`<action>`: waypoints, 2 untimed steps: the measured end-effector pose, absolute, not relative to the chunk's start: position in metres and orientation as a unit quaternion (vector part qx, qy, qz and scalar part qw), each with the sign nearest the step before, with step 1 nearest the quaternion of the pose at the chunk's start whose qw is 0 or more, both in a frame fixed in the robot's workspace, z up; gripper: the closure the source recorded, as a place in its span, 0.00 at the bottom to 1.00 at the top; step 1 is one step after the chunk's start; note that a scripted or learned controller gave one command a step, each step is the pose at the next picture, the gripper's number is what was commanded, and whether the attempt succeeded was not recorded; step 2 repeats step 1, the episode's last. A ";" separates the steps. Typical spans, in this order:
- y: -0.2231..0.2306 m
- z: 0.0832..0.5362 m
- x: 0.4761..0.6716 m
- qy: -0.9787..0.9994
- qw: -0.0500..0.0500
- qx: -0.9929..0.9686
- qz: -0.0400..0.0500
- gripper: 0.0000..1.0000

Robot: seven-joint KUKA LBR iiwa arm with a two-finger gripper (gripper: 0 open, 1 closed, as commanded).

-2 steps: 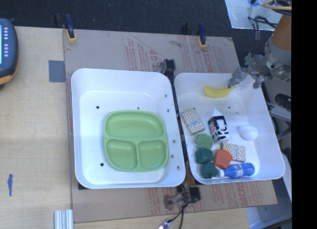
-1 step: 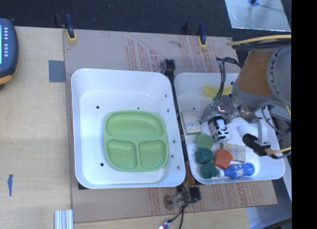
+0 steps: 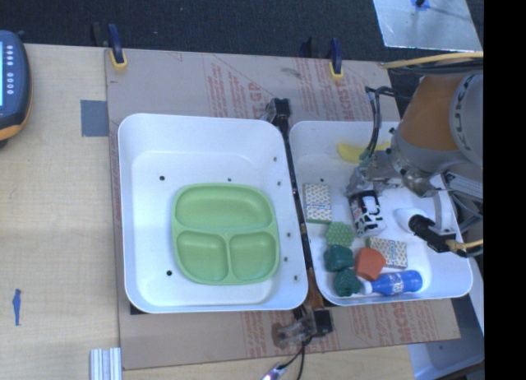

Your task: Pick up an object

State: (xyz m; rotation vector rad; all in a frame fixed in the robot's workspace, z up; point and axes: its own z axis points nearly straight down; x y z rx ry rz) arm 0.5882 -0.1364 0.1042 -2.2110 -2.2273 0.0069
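Objects crowd the right bin under the gripper

Objects for picking lie together in the right shallow white bin (image 3: pixel 329 136), and we count them from the one overhead view. We see two small patterned square pads: one (image 3: pixel 318 202) near the bin's left wall, the other (image 3: pixel 389 251) further right. We count two dark green lumpy pieces close together, one (image 3: pixel 338 257) above the other (image 3: pixel 347 283), and a lighter green textured square (image 3: pixel 339 233) just above them. One orange-red chunk (image 3: pixel 370 263) sits between the dark green pieces and the right patterned pad, touching or nearly touching the pad. One blue and white tube-shaped item (image 3: pixel 397 283) lies on its side along the bin's near wall. One yellow piece (image 3: pixel 352 153) shows near the far side of the bin, partly hidden by the arm. One white rounded object (image 3: pixel 404 219) lies to the right of the gripper.

We see the grey arm with its orange band (image 3: pixel 431 119) reaching in from the right, and its two-finger gripper (image 3: pixel 368 214) hangs low over the middle of this bin, just right of the left patterned pad. A black-and-white part sits at its tip; we cannot tell whether that belongs to the tool or is a separate item, and we cannot tell how the gripper stands.

The left shallow white bin (image 3: pixel 140 206) holds one light green plastic divided tray (image 3: pixel 224 233) with three compartments, one long and two smaller.
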 end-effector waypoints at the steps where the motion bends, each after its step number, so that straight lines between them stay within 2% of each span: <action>1: -0.055 0.197 0.572 -0.711 -0.001 -0.703 -0.003 1.00; 2: -0.055 0.197 0.572 -0.711 -0.001 -0.703 -0.003 1.00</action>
